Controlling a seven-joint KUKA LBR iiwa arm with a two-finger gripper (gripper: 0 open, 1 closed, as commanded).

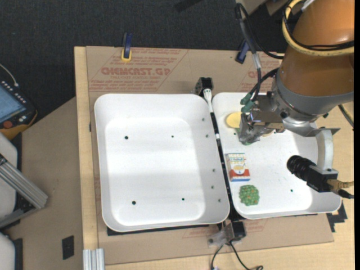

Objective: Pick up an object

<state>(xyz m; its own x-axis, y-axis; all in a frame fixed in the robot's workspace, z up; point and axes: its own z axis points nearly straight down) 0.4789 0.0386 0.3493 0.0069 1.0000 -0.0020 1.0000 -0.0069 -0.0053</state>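
Cardboard-covered bench (163,66) carried two white bins. Nearest in right bin (275,198): green lumpy object (249,194), then small printed packet (238,167). Farther back, yellow disc (233,119) lay just beside gripper (248,135), low over bin floor. Finger state: cannot tell. Left bin (157,162) beside it. Step judged approach to disc; next move needed centering, closing.

Gripper (249,133) sits low over the right bin (281,204), near its far-left corner, just beside a pale yellow round piece (233,119). Small red-white-blue carton (238,167) and green bumpy ball (249,194) lie along that bin's left edge, ball nearer the front. Left bin (121,207) sits alongside.
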